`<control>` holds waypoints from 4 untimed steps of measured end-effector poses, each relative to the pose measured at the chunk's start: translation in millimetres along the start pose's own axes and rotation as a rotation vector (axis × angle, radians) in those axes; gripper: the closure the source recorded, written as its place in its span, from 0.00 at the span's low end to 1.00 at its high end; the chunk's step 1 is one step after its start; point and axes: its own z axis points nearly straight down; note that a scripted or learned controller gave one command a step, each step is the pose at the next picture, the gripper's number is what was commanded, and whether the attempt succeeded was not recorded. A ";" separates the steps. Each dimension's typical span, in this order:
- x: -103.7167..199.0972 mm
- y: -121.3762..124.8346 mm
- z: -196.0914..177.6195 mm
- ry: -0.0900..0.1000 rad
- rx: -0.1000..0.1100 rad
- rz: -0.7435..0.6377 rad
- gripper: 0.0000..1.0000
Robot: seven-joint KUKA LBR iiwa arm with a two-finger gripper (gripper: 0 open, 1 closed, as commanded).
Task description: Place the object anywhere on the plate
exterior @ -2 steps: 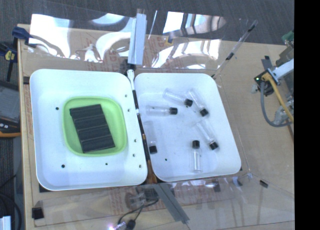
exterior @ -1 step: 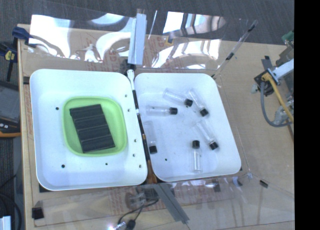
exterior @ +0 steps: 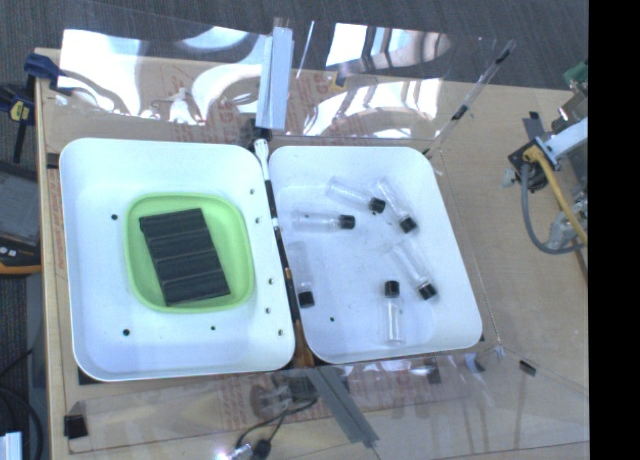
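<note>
A light green square plate (exterior: 236, 236) sits in the middle of the left white bin (exterior: 92, 328). On the plate lies a dark grey ridged rectangular block (exterior: 184, 256), flat and turned slightly, covering most of the plate's floor. In the right white bin (exterior: 455, 278) several small clear vials with black caps lie scattered: one (exterior: 322, 220) near the bin's left side, one (exterior: 414, 273) toward the right, and one (exterior: 393, 316) close to the front.
A clear plastic wall (exterior: 470, 88) stands behind and to the right of the right bin. A grey metal bar (exterior: 275, 73) rises behind the seam between the bins. Cables and a bracket (exterior: 545, 163) sit at the bench's right edge.
</note>
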 end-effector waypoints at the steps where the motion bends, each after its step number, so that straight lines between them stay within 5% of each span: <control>1: 5.8 -27.8 0.0 -0.002 0.002 0.006 0.00; 2: -0.7 1.2 -0.4 0.000 -0.001 0.007 0.00; 4: 3.2 -16.4 0.0 -0.003 0.002 0.006 0.00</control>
